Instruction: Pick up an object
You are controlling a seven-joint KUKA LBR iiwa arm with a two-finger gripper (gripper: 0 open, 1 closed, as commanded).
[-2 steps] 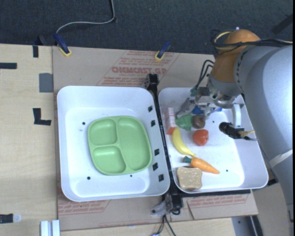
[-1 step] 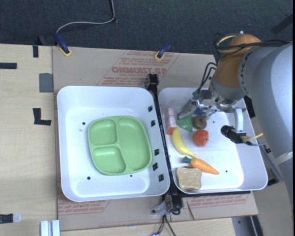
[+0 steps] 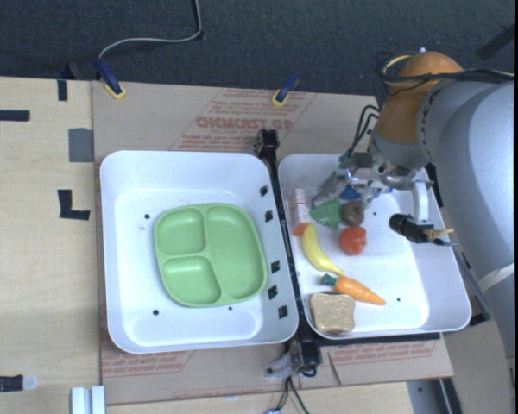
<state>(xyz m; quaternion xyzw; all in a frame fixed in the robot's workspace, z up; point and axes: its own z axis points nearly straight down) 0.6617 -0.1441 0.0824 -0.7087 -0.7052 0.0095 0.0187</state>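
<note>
From the bread (image 3: 333, 312) and carrot (image 3: 359, 291) at the near edge of the right bin (image 3: 432, 304), past the banana (image 3: 314, 248) and tomato (image 3: 353, 241), the gripper (image 3: 352, 198) hangs over a crowded green piece (image 3: 326, 214), its grip impossible to tell, so it may slip or snag a neighbour.

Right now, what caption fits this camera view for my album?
Robot gripper over toy food in the right bin; green plate in the left bin.
</note>
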